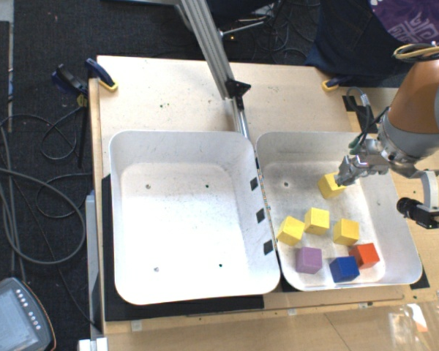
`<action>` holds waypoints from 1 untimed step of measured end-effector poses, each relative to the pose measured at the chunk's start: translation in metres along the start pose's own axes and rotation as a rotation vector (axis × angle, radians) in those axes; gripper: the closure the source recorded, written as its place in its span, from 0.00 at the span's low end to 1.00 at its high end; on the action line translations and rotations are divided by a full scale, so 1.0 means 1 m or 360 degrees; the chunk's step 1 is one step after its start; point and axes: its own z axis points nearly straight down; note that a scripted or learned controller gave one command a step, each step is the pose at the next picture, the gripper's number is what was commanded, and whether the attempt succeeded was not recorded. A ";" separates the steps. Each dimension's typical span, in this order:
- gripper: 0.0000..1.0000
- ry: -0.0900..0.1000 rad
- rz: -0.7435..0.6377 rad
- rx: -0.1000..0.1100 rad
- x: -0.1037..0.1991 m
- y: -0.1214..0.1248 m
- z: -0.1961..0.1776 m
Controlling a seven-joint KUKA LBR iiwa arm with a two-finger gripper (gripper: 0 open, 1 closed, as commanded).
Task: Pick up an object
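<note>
Yellow cube (329, 186) at tool (344, 178) tip

Arm (417, 108) cut off at the right edge; claw (346, 175) fingers too small to tell, partly covering a yellow block (329, 186).

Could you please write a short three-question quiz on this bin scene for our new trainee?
1. True or false: the purple block lies in the left bin.
2. How many yellow blocks are in the right bin?
3. Which block lies right at the tool? A) orange block B) blue block C) a yellow block

Key:
1. False; it lies in the right bin.
2. Four: one near the tool and three grouped nearer the front.
3. C; whether the tool actually grips it cannot be told from this view.
</note>
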 end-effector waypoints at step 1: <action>1.00 -0.0002 -0.0003 -0.0005 0.004 0.003 -0.063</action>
